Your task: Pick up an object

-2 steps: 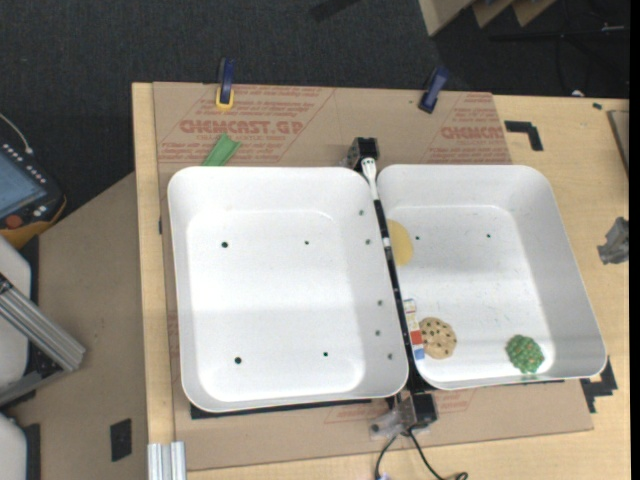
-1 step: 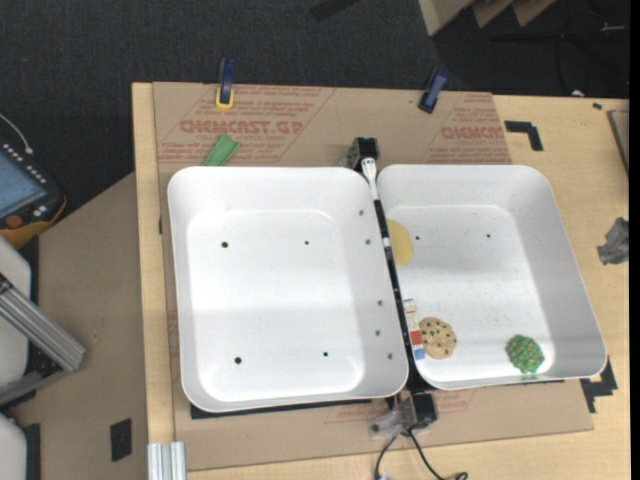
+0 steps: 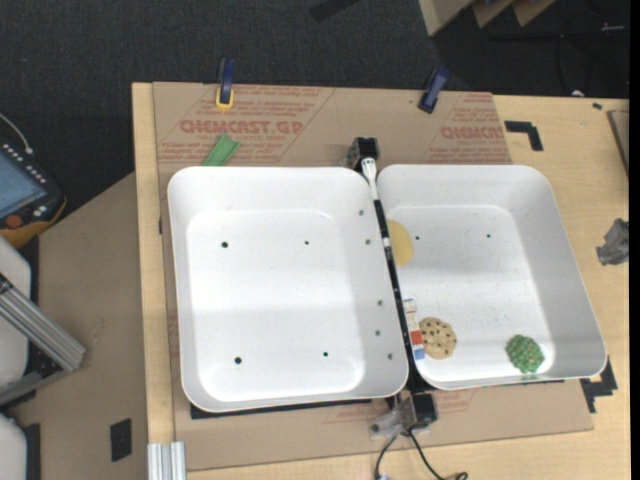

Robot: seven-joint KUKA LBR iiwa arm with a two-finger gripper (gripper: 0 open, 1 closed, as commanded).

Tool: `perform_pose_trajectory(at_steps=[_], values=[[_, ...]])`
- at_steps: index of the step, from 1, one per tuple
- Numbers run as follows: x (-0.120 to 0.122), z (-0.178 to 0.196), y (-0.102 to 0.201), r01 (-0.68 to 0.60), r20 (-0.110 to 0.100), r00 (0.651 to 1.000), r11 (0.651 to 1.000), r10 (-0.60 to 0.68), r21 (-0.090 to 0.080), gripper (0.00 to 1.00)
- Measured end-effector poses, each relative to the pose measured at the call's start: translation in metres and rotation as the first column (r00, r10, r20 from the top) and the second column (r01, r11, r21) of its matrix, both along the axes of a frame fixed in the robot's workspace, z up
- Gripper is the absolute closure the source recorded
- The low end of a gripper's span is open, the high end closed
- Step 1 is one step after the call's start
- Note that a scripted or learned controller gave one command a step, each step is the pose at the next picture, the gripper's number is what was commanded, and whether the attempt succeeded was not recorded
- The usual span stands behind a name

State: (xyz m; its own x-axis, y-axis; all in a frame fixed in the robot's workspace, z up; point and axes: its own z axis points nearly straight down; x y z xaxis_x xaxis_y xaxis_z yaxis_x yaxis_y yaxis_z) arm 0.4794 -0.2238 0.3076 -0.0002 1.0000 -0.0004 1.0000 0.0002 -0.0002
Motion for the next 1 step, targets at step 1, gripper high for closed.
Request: perform_pose_trajectory(at_steps=[1], values=[[0.0001, 0.0062, -0.0002, -0.001, 0.003, 1.0, 1.0, 0.001, -0.002, 1.0]])
